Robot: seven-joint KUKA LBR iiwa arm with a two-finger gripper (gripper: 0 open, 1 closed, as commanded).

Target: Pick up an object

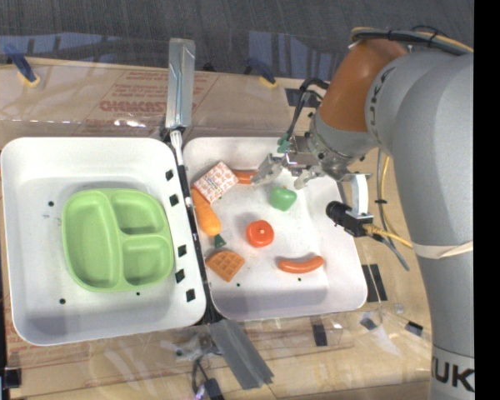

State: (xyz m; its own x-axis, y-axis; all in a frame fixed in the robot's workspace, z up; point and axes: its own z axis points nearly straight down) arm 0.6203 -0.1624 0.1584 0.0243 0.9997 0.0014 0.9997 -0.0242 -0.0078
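Wooden counter (83, 98) under clear plastic sheeting, two shallow white bins set side by side on it. Left bin (17, 223) is occupied by a green divided tray (117, 238). Right bin (346, 277) is loaded with small toys: pink-and-white box (216, 181) near the back left, carrot (206, 212) along the left wall, waffle (225, 264) at front left, round orange-red piece (260, 233) in the middle, sausage (300, 264) at front right, green piece (282, 197) toward the back. The hand (285, 167) is seen low over the back of the right bin, just above the green piece. Fingers look spread apart, nothing seen between them. A second orange item (242, 176) is partly hidden beside the hand.
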